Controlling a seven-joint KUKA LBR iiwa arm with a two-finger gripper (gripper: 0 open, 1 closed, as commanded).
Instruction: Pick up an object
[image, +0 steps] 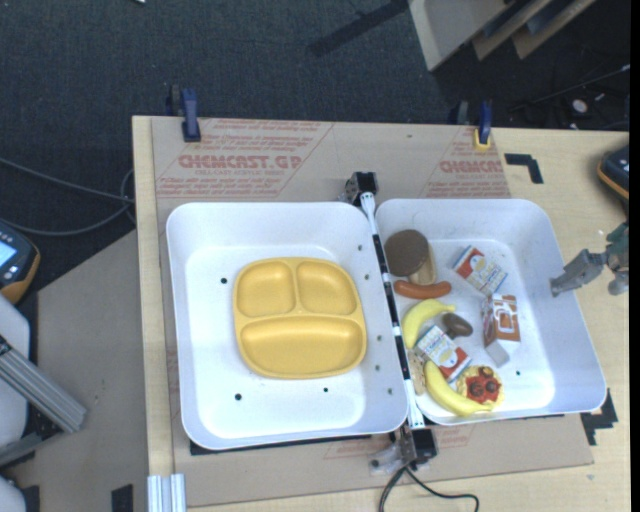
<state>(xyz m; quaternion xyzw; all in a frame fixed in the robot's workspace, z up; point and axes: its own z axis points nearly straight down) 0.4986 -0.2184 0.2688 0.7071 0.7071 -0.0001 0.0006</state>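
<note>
Banana (440, 385) (right bin (545, 225)) | pincer (572, 276) at rim, state unclear | yellow tray (298, 318) left bin (200, 300)

Grey metal gripper (578, 274) with angular, pale-edged finger parts

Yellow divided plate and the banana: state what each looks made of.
The yellow divided plate looks like moulded plastic: uniform colour, smooth matte surface, rounded compartment ridges. The banana is probably a plastic toy, judging by its even yellow and slight sheen, though a real fruit cannot be ruled out from here.
</note>
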